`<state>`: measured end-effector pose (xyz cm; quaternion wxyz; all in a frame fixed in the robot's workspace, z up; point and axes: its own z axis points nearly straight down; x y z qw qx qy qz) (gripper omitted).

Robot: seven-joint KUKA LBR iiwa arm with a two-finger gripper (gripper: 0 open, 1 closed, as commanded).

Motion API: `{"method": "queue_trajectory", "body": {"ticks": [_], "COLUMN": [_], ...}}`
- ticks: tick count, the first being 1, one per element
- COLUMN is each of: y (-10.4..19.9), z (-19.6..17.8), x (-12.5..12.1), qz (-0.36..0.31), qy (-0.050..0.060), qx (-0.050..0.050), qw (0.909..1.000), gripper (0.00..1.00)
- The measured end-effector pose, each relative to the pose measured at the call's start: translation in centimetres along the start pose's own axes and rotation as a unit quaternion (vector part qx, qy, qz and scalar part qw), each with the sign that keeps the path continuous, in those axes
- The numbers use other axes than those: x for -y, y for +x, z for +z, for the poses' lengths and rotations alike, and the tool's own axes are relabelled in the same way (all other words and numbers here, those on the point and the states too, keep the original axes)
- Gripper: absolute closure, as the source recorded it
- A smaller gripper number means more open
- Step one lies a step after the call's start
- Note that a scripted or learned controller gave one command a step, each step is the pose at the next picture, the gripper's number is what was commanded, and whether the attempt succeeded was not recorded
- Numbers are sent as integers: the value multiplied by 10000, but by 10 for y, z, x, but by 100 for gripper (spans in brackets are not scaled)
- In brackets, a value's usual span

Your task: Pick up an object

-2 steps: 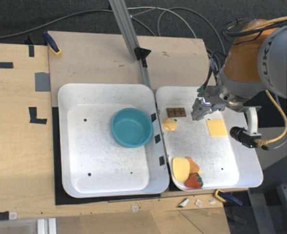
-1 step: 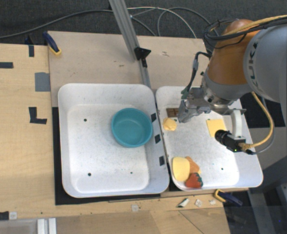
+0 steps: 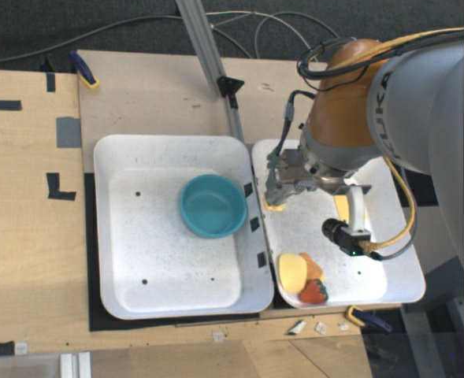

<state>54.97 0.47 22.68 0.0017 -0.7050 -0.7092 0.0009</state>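
My gripper [image 3: 276,191] is low over the left edge of the right bin [image 3: 389,286], pointing down. A small pale yellow object [image 3: 275,206] lies right at its tip, partly covered by it; whether it is gripped is hidden. At the bin's front left sit a yellow rounded piece [image 3: 292,272], an orange piece [image 3: 316,269] and a red strawberry-like piece [image 3: 314,293], bunched together. Another yellow object [image 3: 342,207] shows partly behind the wrist. A teal bowl [image 3: 213,205] stands upright in the left bin [image 3: 129,235], right of its middle.
A slanted metal pole [image 3: 208,53] rises behind the left bin. Black cables run across the back of the bench. A black camera unit [image 3: 343,235] hangs on the wrist over the right bin. The grey and orange arm covers that bin's back part.
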Motion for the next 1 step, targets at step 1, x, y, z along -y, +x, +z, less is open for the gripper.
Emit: {"method": "queue_trajectory", "body": {"ticks": [1], "y": [47], "z": [8], "x": [10], "qz": [-1], "qy": [-1], "qx": [1], "qw": [10000], "gripper": [100]}}
